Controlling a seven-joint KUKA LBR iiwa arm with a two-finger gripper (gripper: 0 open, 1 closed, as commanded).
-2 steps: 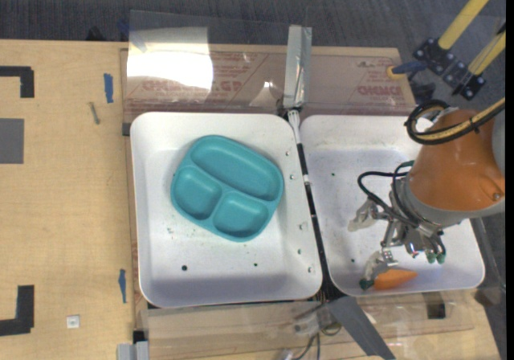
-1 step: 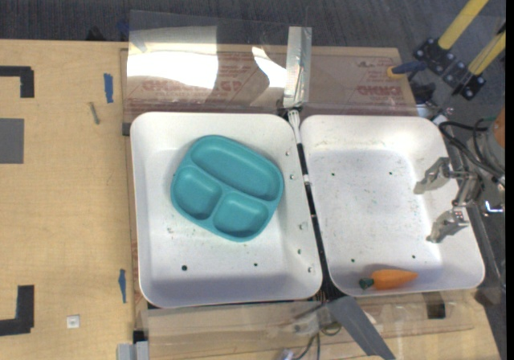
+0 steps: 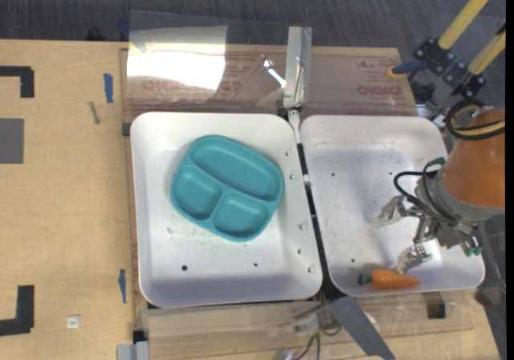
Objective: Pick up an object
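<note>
Bench and bins fill the one slanted overhead view we have, so we go through it from left to right.

Our left shallow white plastic bin (image 3: 152, 254) holds a teal plastic divided plate (image 3: 227, 186), lying flat with its three compartments facing up, a little above the middle of the bin floor. It sits well apart from the arm, and we judge it a poor first target: broad, low and smooth-rimmed.

Our right shallow white plastic bin (image 3: 345, 149) holds a small orange toy carrot with a green tip (image 3: 388, 279), lying on its side close against the near wall, green end pointing left. That is the task's thing as we read it, since it is the only small item within reach of the wrist.

Our grey arm with the orange band (image 3: 480, 173) reaches in from the right, and its two-finger metal gripper (image 3: 405, 231) hangs over the right bin with fingers spread apart and nothing between them. One fingertip (image 3: 415, 257) sits just above the carrot, near it but apart; the other points left across the bare floor. We judge the spread stance suits a descent onto the carrot, though the near wall leaves little room for a finger behind it.
</note>
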